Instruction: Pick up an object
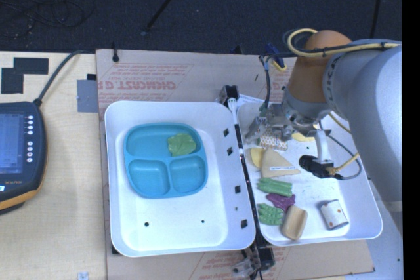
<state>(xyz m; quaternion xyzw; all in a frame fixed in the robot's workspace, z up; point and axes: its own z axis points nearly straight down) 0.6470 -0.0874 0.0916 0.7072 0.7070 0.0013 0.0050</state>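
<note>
The gripper (272,131) sits low over the right bin (367,220), just above the cheese wedge (279,164) (my likeliest target, lying nearest), though I can't tell its grip state, and nothing visibly hangs from it.

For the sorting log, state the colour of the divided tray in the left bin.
The divided plastic tray is light blue, seen in the camera view.

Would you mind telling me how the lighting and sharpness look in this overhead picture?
Camera view: the white bins are brightly and evenly lit with faint shadows; the floor behind is nearly black; the arm looms large and soft-edged at right; the small toy foods look slightly blurred.
</note>
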